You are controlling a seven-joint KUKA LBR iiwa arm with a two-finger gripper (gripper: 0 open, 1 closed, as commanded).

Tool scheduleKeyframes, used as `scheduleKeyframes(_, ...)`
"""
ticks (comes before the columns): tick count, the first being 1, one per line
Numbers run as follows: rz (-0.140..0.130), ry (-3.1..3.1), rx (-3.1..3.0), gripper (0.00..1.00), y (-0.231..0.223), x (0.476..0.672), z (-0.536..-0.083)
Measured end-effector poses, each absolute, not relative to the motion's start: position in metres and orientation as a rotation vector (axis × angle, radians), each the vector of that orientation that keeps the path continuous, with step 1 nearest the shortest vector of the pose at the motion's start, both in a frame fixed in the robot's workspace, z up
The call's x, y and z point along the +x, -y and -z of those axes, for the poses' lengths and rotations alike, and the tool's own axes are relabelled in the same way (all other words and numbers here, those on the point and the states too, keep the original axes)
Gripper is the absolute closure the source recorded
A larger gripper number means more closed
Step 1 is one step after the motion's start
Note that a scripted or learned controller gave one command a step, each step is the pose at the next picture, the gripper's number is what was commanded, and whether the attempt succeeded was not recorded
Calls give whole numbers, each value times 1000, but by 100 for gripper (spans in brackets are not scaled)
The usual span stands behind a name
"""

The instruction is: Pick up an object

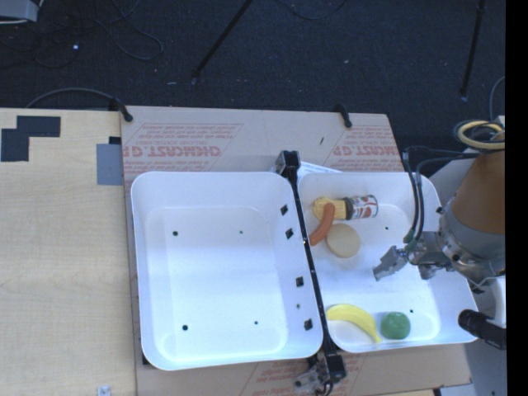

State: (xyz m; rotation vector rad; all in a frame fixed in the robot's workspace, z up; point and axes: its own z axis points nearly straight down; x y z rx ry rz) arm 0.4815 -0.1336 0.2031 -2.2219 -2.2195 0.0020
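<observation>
Hovering over the right bin [429,213], the gripper [388,264] is carrying nothing; I cannot tell its spread. Left of it are lying a beige disc [343,241], sausage [322,223] and bottle [356,208]; nearer, banana [355,318] and lime [395,325].

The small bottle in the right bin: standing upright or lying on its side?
Lying on its side. The bottle stretches lengthwise across the right bin's floor, its yellow end against the orange sausage-shaped toy.

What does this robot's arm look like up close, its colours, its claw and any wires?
The arm is bulky, with an orange band above a grey wrist. Its gripper is small, grey and metallic. A dark cable loops beside it, and a yellow ring sits near its top.
</observation>
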Motion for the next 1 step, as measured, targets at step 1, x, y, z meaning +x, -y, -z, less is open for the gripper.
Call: scheduleKeyframes(1, 1, 2226, -2211, 0, 66, 523, -186)
